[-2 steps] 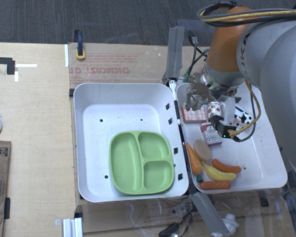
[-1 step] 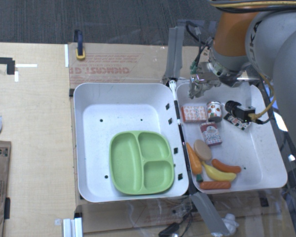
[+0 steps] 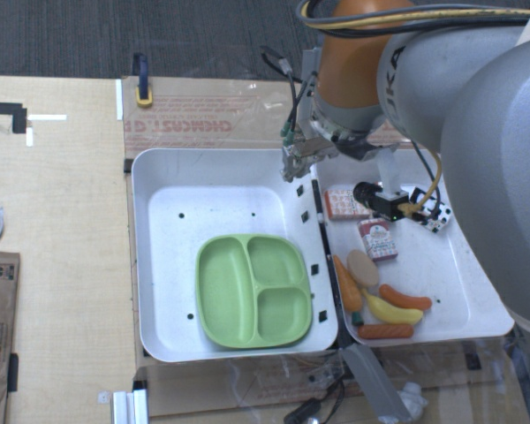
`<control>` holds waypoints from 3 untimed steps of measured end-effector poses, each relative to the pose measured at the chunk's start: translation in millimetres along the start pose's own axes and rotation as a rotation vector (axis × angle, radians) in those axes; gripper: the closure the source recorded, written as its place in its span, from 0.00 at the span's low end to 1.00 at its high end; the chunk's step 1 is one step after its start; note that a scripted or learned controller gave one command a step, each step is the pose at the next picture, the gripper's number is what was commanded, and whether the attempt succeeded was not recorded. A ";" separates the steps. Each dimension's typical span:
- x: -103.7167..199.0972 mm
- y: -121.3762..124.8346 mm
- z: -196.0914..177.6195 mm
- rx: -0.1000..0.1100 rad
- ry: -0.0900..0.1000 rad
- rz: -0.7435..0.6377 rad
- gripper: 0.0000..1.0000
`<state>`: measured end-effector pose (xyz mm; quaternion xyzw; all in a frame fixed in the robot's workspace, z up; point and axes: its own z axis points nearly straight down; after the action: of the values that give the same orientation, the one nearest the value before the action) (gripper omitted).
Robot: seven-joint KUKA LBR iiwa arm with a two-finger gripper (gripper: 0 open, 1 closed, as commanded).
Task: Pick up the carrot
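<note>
I see the gripper (image 3: pixel 293 162) over the top of the rims between the two bins; can't tell its state from here. Carrot (image 3: pixel 346 285) lies in the right bin (image 3: pixel 477 281) against its left wall, well below the gripper, touching the banana (image 3: pixel 390 308), with two sausages (image 3: pixel 405 298) close by. Small boxes (image 3: pixel 344 204) sit nearby, print unreadable. Mirrored red lettering on the sheet (image 3: pixel 203 122) behind. Left bin (image 3: pixel 159 237) holds a green divided plate (image 3: pixel 253 290), with open floor above it.
</note>
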<state>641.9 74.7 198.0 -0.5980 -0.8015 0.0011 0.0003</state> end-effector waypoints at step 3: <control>109.6 41.0 4.6 -0.003 -0.001 -0.951 1.00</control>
<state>650.0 191.4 193.3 -0.1646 -0.9864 0.0002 -0.0003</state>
